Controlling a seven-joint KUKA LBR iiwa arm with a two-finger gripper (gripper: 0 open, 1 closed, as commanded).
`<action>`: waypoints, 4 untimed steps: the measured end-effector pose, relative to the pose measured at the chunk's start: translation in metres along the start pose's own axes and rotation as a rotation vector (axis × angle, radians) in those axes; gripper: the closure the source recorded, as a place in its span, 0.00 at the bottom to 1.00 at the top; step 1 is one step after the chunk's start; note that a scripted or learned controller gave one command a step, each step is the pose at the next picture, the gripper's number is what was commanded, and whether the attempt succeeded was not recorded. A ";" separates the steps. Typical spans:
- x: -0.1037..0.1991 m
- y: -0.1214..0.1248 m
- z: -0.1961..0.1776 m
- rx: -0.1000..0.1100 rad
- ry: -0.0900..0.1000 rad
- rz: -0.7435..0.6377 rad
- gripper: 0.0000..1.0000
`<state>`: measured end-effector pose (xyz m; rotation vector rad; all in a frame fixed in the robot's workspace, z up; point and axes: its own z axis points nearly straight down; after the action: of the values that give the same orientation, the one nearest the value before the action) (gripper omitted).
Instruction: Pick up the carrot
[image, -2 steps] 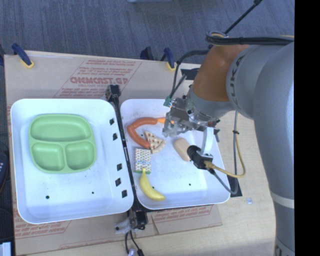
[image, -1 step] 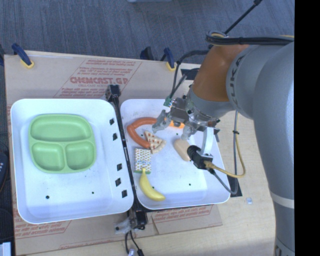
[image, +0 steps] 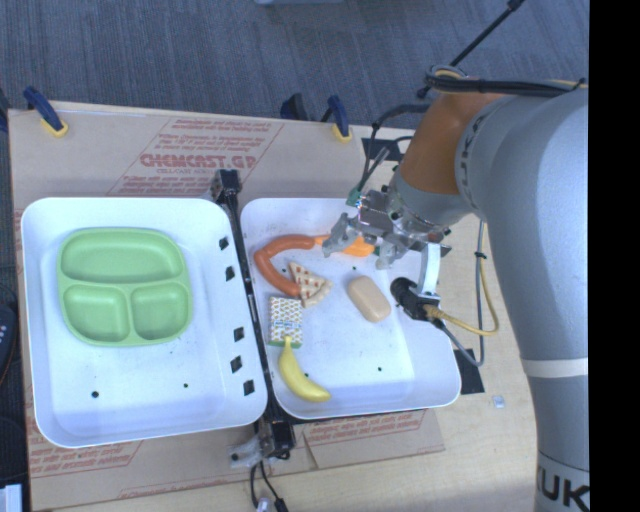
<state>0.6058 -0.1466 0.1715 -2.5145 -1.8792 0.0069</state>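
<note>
ok so my gripper (image: 362, 237) sits right on top of carrot (image: 352, 243), near back wall of right bin (image: 430, 370). Orange bits poke out both sides, so long axis looks left-right. Grasping or not? honestly cannot tell. Sausage (image: 276, 258) just left.

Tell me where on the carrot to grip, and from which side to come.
Grip the carrot across its orange body, coming straight down from above, where the gripper already is. It lies flat in the right bin, so only its narrow width suits the fingers. The sausage lies close on the left, so keep to the carrot's right part.
</note>
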 end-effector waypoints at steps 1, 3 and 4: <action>-0.026 0.061 0.080 0.000 0.003 0.105 0.00; -0.024 0.061 0.070 0.003 0.002 0.097 0.00; -0.024 0.061 0.060 0.004 0.001 0.092 1.00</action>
<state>0.6570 -0.1867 0.1115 -2.5951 -1.7591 0.0094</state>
